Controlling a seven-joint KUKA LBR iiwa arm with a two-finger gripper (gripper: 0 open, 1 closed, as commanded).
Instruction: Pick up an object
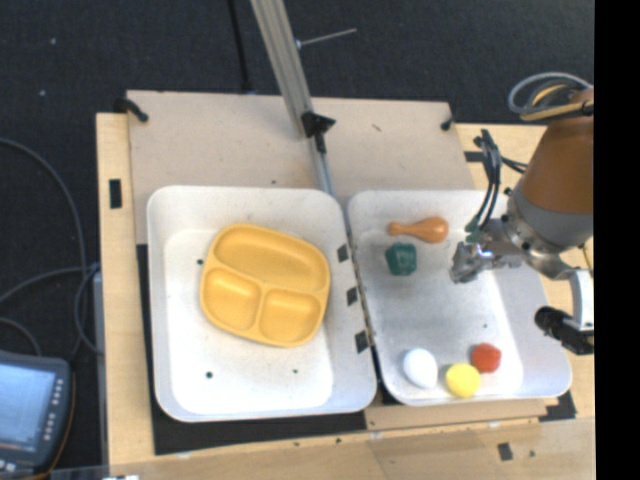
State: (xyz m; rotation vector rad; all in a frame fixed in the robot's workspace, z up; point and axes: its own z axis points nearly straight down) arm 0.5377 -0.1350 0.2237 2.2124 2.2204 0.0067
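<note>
Five small things lie in the right bin [520,298] with the claw [468,265].
The drumstick [420,230] and green block [401,259] sit just left of it; its opening cannot be told.

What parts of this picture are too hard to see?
- Gripper: small and blurred in the camera view, so whether its fingers are open or shut cannot be told.
- Arm: cut off by the right edge.
- Green thing: too small and blurred to name.
- Screen: cut off by the left and bottom edges.
</note>
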